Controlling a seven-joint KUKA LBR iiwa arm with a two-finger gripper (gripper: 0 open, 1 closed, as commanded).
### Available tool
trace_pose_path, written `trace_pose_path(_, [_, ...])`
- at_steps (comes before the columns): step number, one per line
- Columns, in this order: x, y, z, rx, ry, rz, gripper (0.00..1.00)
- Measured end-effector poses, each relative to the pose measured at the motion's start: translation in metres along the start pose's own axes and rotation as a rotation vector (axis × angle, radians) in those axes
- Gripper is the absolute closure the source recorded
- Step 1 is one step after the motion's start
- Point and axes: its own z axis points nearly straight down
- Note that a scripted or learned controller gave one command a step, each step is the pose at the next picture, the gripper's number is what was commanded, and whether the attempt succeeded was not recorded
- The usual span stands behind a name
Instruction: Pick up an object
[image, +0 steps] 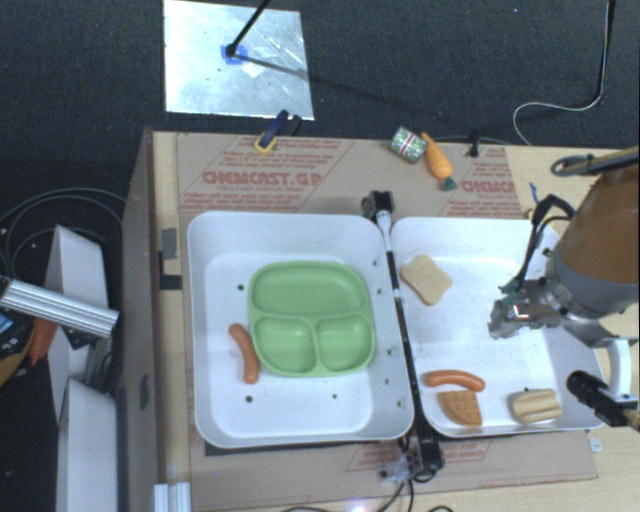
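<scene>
Front of right bin (470, 232): held a bread roll (534, 405), a waffle-like brown piece (461, 408) and a sausage (455, 380), clustered near the front wall; probably loose pick candidates, well spaced enough for fingers to reach.

Front of left bin (215, 400): held a second sausage (245, 353), lying just beside the left edge of the green divided plate (311, 317); plate likely served as a sorting target, compartments bare.

Gripper (512, 318): hung over the middle of the right bin, on its right side, pointing down from the grey arm (600, 250); sat well apart from every food item.

Gripper opening: could not be told, too small and blurred; nothing visible held in it.

Bare floor under gripper: suggested no item in reach at this spot; judged as an approach or a miss.

Back of right bin: held a toast slice (426, 279) near the divider, alone and flat, probably the easiest target.

Behind the bins: a small tin (408, 144) and a toy carrot (438, 160) lay on the cardboard, apart from the bins.

Farthest back: a shiny metal sheet (238, 58) lay on the dark floor.
</scene>
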Motion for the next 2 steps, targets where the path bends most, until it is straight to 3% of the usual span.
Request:
trace_pose_path(1, [0.057,0.043,0.013,0.003,0.0,0.0,1.0])
trace_pose_path(2, [0.015,0.108,0.003,0.001,-0.001,0.002,1.0])
